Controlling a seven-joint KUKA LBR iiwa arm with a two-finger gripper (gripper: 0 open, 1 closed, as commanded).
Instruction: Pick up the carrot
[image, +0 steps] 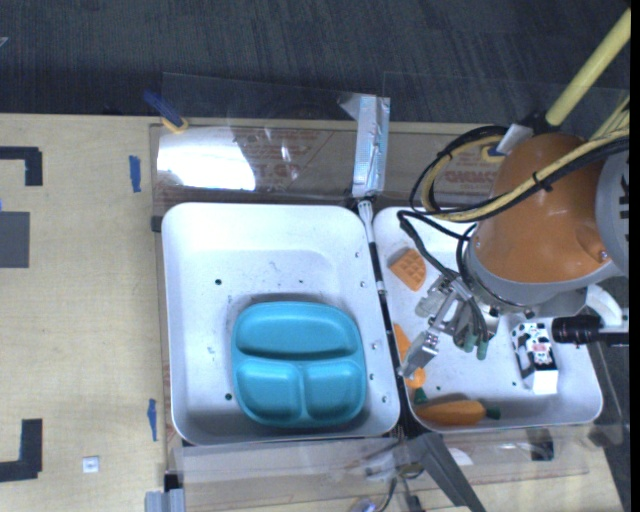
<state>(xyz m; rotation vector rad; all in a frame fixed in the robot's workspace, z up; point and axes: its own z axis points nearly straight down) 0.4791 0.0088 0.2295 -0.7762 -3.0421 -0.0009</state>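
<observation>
Camera view, item 1: carrot (452, 410), orange, lying flat in the right bin (575, 408). It rests lengthwise along the near wall, toward the bin's near-left corner, with its darker end pointing right.

Item 2: end effector (425, 350), hanging over the left half of the right bin, above and just left of the carrot and not touching it. Whether it is open or closed cannot be told. The grey arm and its orange band (540, 215) cover the bin's far-right part.

Item 3: small orange piece (401, 340), against the right bin's left wall, partly hidden by the end effector; its kind is hard to make out.

Item 4: orange waffle-patterned piece (407, 268), in the right bin's far-left area, well apart from the carrot.

Item 5: left bin (200, 250), holding one blue divided dish (298, 362) with three compartments, set toward the near wall.

Item 6: clear panel (270, 155) behind the left bin, bearing faint brownish print, not legible.

Item 7: bench (80, 330), pale wood, with blue tape strips (135, 172) and black corner marks (30, 165) at left.
</observation>
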